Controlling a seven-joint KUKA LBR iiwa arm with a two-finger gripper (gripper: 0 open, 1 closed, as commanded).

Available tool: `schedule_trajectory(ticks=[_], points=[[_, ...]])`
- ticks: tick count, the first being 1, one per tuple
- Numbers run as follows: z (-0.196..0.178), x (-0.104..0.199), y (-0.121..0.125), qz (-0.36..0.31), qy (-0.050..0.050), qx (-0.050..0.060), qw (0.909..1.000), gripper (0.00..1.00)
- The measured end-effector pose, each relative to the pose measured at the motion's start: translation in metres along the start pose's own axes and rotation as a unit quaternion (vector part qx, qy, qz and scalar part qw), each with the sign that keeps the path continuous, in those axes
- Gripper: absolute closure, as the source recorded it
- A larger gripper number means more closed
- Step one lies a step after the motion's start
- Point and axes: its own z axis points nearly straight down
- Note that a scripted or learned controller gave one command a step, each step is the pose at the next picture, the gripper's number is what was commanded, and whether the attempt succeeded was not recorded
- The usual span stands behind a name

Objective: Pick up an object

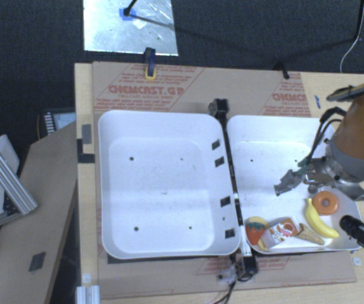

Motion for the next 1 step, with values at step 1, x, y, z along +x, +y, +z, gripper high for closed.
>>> schedule_trajectory(ticks=[1], points=[[-0.1163,0.0510,0.0007,-0.004,0.000,-0.007,1.0000,0.00]])
